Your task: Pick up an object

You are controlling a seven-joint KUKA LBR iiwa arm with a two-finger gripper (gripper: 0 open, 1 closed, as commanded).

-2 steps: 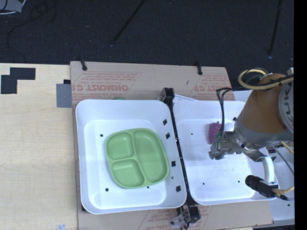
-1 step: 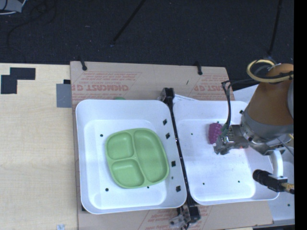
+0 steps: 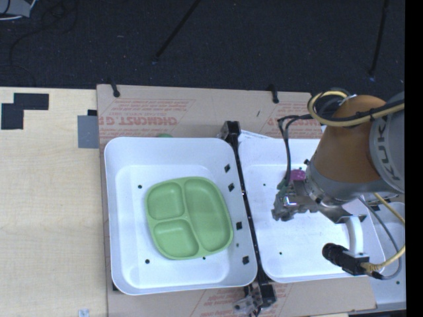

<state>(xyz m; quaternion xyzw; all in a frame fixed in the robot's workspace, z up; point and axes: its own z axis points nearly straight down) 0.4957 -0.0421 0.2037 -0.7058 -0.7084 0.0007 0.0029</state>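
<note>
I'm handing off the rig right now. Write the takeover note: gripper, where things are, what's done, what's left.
Gripper: low inside the right bin, near its left side; finger state unreadable from this angle.
Small magenta object: in the right bin, just above the gripper and partly hidden by the arm; not seen between the fingers.
Green divided plate: lying flat in the left bin, untouched.
Done: arm is down in the right bin.
Left: no pick confirmed; grasp an object and lift it.
</note>
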